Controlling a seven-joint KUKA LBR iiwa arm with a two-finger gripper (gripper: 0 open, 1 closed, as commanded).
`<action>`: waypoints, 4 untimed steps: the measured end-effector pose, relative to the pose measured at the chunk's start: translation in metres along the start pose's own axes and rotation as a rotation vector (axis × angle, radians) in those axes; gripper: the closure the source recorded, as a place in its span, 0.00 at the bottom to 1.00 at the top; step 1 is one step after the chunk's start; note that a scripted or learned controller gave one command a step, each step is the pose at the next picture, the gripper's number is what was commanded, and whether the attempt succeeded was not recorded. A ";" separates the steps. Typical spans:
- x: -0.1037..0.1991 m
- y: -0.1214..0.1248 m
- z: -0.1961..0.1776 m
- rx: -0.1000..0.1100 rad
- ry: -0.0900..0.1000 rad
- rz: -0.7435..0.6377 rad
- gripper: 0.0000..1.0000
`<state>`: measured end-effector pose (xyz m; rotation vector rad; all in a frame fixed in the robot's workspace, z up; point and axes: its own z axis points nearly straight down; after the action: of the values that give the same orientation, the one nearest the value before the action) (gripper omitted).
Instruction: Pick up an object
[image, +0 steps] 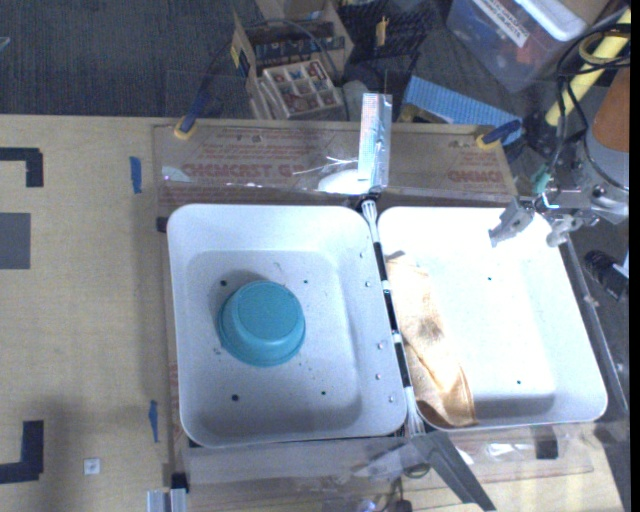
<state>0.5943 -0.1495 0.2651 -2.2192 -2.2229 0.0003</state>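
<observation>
Two white bins sit side by side; a teal bowl (262, 322) lies in the left bin (190, 240). Right of that bowl, the gripper (533, 226) hangs over the right bin's (560, 390) far edge, fingers spread, holding nothing. No pickup yet; reaching and grasping remain.

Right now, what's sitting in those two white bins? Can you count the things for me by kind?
Blue bowl, upside down in the left bin: 1
Stained tan cloth, along the left side of the right bin: 1
Total: 2
</observation>
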 end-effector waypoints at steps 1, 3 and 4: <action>0.047 -0.064 0.089 -0.001 0.000 -0.026 0.00; -0.003 0.017 0.121 -0.003 -0.002 0.058 0.00; 0.007 0.014 -0.054 -0.003 -0.002 0.078 0.00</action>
<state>0.6082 -0.1425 0.3189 -2.3073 -2.1371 -0.0008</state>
